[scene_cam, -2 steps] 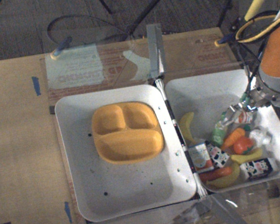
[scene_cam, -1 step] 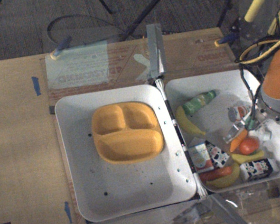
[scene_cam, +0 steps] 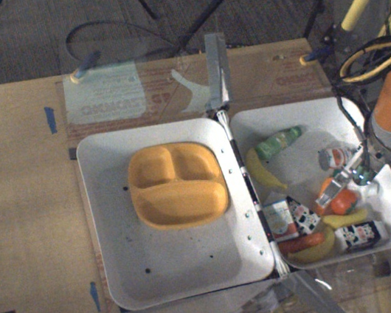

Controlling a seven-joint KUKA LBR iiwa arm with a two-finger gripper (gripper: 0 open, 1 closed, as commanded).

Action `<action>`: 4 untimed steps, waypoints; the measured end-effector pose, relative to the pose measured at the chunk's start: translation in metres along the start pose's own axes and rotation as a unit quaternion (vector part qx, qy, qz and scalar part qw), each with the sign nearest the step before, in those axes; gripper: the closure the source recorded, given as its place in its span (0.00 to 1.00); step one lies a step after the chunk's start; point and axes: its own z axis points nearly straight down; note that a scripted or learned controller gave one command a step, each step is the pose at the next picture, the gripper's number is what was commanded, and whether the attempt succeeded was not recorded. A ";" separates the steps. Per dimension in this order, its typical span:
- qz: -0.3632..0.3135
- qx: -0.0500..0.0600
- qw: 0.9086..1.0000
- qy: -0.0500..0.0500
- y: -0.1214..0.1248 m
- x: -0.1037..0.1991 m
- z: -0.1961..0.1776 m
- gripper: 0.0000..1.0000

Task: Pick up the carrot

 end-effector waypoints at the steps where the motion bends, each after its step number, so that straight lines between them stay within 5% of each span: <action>1: -0.164 -0.001 0.987 -0.001 0.046 -0.003 0.061 0.00; 2: -0.164 0.000 0.987 0.000 0.046 -0.002 0.062 0.00; 3: -0.218 -0.001 0.976 -0.002 0.045 -0.095 0.058 0.00; 4: -0.226 -0.001 0.974 0.000 0.004 -0.045 0.086 0.00</action>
